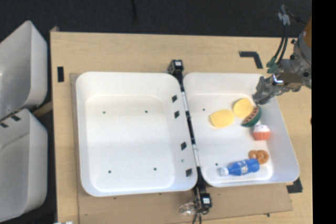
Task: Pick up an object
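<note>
- Looking down on your bench, you have two shallow white bins side by side: the left bin point(126, 134) and the right bin point(236, 92), joined along a black-clipped seam
- You can see the arm reaching in from the right, with the gripper point(261, 96) hanging over the upper right part of the right bin
- You cannot tell from this slant whether it is spread or pressed together; nothing visibly sits in it
- Your candidates to pick all lie in the right bin
- You find a yellow oval piece point(222, 118) near the middle of that bin, and a second yellow piece point(242, 107) just beside it, up and to the right
- You see a watermelon slice toy point(252, 117), green rind and red flesh, touching the second yellow piece on its right side, just below the gripper
- You see a small red and white object point(261, 132) just below the slice, too small to name
- You have a brown pretzel-like toy point(259, 155) lower down, near the right wall
- You have a blue bottle point(239, 168) lying on its side along the bottom edge, its white cap pointing left, just beside the pretzel-like toy
- You see two white seat-like shapes point(18, 113) off the bench at the far left
</note>
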You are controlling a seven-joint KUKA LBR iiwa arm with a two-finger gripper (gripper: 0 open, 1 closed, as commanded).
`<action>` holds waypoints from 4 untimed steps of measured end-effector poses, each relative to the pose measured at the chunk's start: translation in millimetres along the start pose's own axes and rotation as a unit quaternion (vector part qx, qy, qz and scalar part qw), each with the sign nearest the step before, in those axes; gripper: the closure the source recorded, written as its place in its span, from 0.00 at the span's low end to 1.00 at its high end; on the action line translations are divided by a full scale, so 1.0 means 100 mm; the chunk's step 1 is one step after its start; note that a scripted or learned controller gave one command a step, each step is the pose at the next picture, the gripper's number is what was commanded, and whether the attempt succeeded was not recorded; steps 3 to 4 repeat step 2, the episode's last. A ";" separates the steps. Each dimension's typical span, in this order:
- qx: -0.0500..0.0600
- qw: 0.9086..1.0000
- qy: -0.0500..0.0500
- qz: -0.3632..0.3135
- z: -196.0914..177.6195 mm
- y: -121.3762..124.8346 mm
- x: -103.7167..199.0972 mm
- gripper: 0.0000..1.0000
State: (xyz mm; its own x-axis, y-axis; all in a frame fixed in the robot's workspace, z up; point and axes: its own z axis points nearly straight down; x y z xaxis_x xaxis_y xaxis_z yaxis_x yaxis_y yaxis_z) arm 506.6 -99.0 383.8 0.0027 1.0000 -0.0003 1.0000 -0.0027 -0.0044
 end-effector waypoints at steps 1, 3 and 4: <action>-0.011 1.000 -0.002 -0.004 -1.28 0.44 0.25 1.00; 0.006 1.000 0.001 -0.002 0.54 0.08 0.56 1.00; 0.006 1.000 0.001 -0.002 0.54 0.08 0.56 1.00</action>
